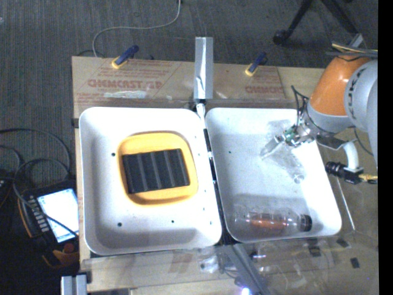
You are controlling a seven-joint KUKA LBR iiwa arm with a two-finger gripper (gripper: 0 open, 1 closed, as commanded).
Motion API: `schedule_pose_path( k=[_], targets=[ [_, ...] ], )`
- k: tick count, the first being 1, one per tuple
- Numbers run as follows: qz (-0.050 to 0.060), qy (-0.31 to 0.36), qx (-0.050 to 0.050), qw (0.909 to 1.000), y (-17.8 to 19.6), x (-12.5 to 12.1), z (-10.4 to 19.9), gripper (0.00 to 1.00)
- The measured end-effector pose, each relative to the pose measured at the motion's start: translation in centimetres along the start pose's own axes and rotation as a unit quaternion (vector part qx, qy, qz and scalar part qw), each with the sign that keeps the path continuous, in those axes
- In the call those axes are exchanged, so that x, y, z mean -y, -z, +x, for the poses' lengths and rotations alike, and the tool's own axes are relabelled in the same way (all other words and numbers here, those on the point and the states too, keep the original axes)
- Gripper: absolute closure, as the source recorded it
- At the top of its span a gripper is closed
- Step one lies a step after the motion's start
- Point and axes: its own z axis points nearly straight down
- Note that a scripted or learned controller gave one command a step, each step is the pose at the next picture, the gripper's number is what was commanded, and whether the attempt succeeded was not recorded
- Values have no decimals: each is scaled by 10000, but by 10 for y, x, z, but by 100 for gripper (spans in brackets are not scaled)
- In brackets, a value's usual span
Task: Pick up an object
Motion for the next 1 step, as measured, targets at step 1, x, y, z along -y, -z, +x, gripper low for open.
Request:
schedule_pose_path(
  k=[1],
  targets=[
    [36,-292,-11,9996,117,33,31,0]
  ],
)
